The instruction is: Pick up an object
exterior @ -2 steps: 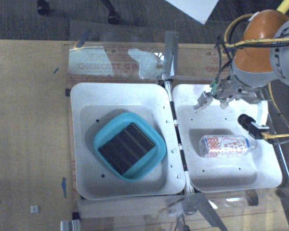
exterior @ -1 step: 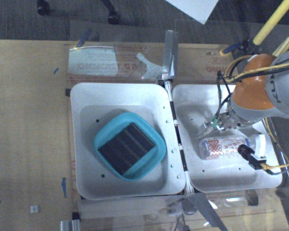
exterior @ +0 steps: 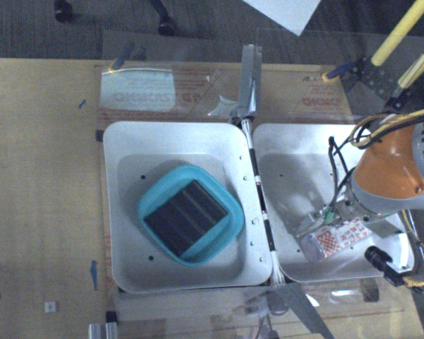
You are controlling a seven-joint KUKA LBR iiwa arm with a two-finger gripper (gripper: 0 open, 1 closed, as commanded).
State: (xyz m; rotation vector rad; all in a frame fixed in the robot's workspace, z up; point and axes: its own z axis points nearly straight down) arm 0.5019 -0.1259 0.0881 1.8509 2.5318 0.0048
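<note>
The claw (exterior: 324, 221) sits low in the right bin (exterior: 290, 154), just beside a red-and-white patterned packet (exterior: 337, 240); whether it is spread or pinching cannot be told. In the left bin (exterior: 127, 147) lies a blue dish (exterior: 191, 214) with a dark ridged insert.
</note>
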